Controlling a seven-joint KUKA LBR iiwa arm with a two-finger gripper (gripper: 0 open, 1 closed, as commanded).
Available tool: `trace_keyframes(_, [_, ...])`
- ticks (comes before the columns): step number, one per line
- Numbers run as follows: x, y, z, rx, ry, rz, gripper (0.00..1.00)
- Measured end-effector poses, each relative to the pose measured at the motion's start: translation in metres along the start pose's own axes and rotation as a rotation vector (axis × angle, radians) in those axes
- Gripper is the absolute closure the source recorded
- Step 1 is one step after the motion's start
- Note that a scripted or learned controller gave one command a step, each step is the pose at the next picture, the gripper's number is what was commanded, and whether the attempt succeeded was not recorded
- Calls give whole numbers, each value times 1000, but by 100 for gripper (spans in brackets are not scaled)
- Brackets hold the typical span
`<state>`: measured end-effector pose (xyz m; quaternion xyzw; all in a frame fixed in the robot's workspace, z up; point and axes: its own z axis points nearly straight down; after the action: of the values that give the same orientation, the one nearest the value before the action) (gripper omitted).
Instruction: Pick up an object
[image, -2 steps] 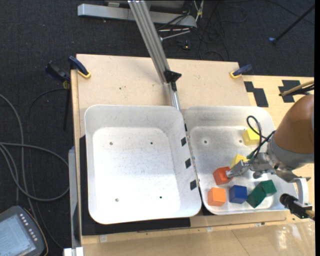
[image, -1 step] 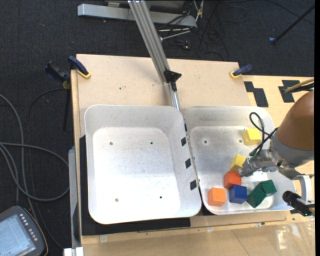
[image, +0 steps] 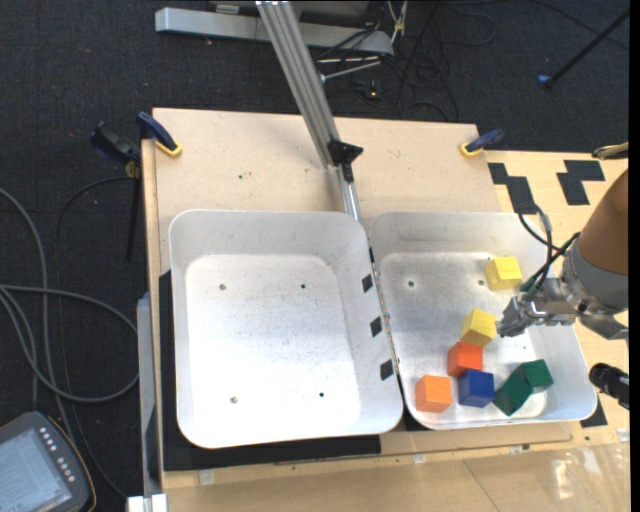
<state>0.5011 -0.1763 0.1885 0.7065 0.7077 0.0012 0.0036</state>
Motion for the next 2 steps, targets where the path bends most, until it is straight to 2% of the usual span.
trace_keyframes(1, [-1,2,-21,2,1,0,100])
trace_keyframes(2, [53,32,-23,4,4,-7,100])
